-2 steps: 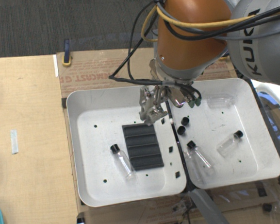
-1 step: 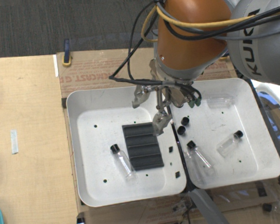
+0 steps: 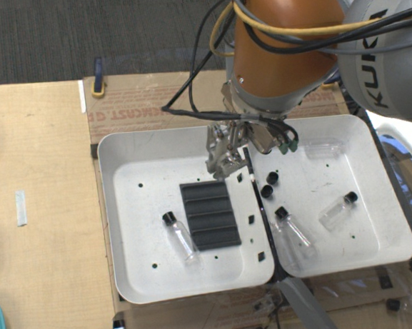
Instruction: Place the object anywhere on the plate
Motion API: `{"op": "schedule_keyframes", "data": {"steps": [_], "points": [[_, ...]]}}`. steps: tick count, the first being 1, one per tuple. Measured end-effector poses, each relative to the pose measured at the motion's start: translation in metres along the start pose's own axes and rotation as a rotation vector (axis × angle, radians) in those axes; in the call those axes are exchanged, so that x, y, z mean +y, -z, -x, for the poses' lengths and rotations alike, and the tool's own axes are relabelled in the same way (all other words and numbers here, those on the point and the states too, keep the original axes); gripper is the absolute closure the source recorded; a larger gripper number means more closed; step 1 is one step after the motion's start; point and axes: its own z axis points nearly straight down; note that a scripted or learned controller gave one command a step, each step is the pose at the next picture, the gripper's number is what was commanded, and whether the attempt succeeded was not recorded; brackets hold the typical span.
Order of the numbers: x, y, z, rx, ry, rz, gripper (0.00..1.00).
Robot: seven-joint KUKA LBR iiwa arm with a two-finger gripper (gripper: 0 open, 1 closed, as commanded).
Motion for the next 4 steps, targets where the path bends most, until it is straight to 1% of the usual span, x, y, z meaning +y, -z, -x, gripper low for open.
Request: {"op": "schedule_keyframes", "data": {"steps": [1, 2, 3, 4], "points": [[0.000, 0.000, 0.000, 0.000, 0.000, 0.000, 0.00], [-0.001, 0.009, 0.001, -0.003, -0.004, 0.001, 1.00], [-0.001, 0.009, 0.001, -0.003, -0.004, 0.001, 0.00], [-0.003, 0.018, 0.002, -0.007, -0.009, 0.002, 1.00]]}}
